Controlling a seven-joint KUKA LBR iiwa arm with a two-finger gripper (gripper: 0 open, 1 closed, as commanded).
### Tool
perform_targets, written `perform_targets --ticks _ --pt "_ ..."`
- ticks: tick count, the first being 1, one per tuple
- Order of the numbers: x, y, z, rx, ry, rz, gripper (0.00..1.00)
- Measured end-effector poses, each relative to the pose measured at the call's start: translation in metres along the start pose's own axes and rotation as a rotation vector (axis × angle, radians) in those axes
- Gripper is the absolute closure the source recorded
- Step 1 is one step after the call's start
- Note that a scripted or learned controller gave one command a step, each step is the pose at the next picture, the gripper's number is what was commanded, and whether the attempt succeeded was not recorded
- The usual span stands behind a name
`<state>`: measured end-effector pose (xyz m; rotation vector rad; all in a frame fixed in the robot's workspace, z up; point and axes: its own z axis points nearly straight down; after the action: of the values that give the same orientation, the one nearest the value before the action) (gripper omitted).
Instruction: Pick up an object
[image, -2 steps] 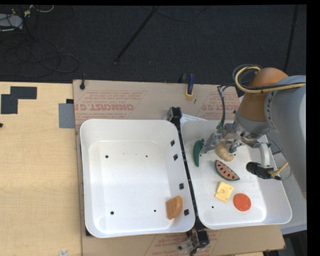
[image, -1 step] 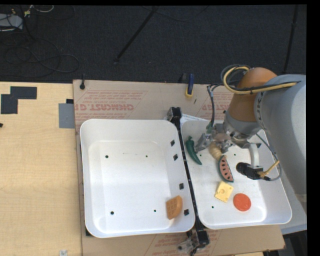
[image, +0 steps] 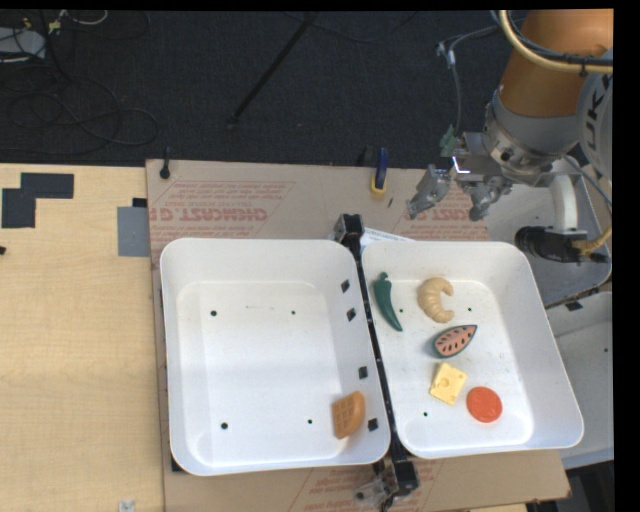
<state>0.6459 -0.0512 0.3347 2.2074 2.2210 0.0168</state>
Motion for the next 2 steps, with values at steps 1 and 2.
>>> perform_targets --ticks 1,2 --pt "0.0633 0.0013 -0.1764 -0.002 0.001 -0.001 0.0" --pt "0.0619 0.0012 -0.1746 0.021 -0.002 -0.002 1.0"
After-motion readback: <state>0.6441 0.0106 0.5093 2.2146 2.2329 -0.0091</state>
